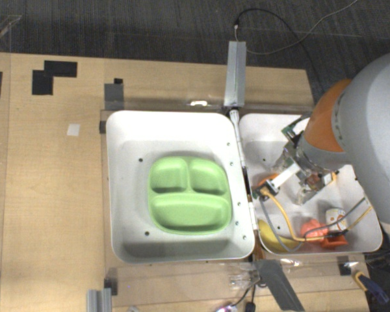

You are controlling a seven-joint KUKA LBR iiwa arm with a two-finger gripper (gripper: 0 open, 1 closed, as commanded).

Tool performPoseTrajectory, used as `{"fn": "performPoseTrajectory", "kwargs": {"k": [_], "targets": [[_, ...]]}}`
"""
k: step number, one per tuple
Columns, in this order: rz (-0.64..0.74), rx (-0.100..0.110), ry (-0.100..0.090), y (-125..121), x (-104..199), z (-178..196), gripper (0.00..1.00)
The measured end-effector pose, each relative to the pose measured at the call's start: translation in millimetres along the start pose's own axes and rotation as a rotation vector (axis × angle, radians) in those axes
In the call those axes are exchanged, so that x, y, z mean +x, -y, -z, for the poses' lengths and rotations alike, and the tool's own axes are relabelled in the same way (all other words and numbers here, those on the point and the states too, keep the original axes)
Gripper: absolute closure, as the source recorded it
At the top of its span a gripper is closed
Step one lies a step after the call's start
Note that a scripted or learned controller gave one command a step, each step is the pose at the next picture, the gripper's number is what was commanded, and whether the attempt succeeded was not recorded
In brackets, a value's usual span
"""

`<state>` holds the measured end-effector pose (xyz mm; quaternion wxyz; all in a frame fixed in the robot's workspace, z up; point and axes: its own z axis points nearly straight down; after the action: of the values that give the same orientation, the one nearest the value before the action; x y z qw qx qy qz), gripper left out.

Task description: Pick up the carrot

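Two shallow white bins sit side by side on a pale wooden bench, seen from above at a slant. Lying flat on the floor of the left bin (123, 174) is a light green divided plate (190, 194), with two small compartments at its far side and one long compartment at its near side.

Reaching in from the right, the grey arm (377, 155), with its orange band (325, 125) above the wrist, hangs over the right bin (263, 132). Its gripper (298, 174) is low over the middle of that bin, amid cables and small fittings; whether it is spread or closed cannot be told from this angle, and nothing can be seen between its tips.

At the near side of the right bin, an orange-red object that appears to be the carrot (320, 231) lies on the bin floor, close to the front wall and apart from the gripper. Just to its left, in the near left corner, rests a yellow object (273, 236) that looks like a banana, partly crossed by a thin yellow cable (286, 220).

Along the seam at the far end of the bins stands a grey metal post (235, 73), from which a black cable (292, 38) trails across the dark floor beyond the bench.
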<state>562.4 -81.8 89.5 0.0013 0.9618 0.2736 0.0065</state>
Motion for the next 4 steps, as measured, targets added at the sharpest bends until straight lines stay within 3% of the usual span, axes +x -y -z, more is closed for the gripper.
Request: {"fn": "performPoseTrajectory", "kwargs": {"k": [1, 2, 3, 4], "targets": [[0.225, -0.001, 0.003, -44, -11, -1, 0.00], [0.226, -0.004, -0.004, -45, -7, 12, 1.00], [-0.066, 0.005, 0.009, 17, 20, 96, 1.00], [-0.324, 0.006, 0.012, 63, -12, 95, 1.00]]}}
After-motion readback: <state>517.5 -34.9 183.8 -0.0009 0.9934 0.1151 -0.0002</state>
